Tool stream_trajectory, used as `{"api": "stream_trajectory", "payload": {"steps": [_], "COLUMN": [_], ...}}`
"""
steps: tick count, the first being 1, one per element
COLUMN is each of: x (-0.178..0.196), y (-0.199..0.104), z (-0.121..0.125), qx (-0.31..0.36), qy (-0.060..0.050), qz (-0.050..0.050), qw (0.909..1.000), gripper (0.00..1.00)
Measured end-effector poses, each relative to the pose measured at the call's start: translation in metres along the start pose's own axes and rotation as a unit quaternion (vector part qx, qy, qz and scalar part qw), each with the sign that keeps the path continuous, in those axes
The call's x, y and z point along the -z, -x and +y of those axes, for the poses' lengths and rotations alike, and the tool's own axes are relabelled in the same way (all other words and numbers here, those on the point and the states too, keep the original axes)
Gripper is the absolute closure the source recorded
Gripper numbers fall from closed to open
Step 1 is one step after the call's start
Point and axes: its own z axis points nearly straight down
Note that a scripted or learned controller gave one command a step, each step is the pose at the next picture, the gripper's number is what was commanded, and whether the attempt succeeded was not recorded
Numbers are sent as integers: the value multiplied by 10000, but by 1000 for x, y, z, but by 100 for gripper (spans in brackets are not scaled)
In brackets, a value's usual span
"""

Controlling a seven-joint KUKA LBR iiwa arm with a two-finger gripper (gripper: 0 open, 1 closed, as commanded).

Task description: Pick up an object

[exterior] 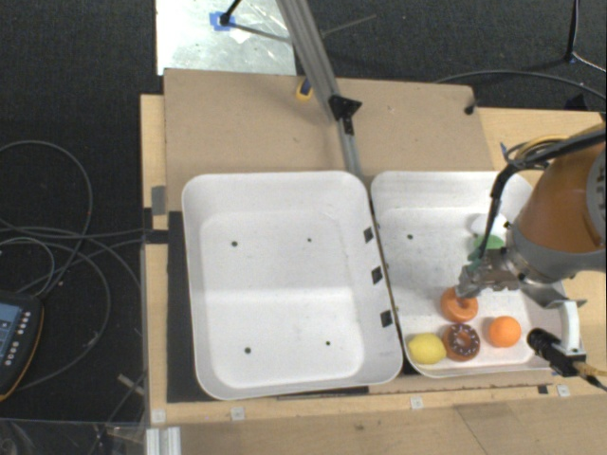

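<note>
The right bin (417, 207) holds several small items along its near side. A yellow lemon-like piece (427, 349), a brown ring-shaped donut (463, 341) and an orange ball (504, 331) sit in a row by the front rim. Just behind them lies a flat orange piece (457, 307), with my gripper (468, 288) directly over it, low in the bin and at or touching its top. A green item (490, 245) and a white one (477, 224) sit behind the gripper, partly covered by the arm's cable.
The left bin (204, 207) stands beside the right one, with black clips (377, 275) along the shared rim. A slanted metal pole (318, 55) rises behind the bins. Cables and a handheld pendant (17, 335) lie on the floor at left.
</note>
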Motion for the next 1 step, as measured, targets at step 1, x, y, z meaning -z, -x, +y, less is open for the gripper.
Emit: {"api": "stream_trajectory", "payload": {"steps": [1], "x": [59], "y": [-7], "z": [-2], "qx": [32], "qy": [23], "qz": [-6], "qw": [10000], "gripper": [100]}}
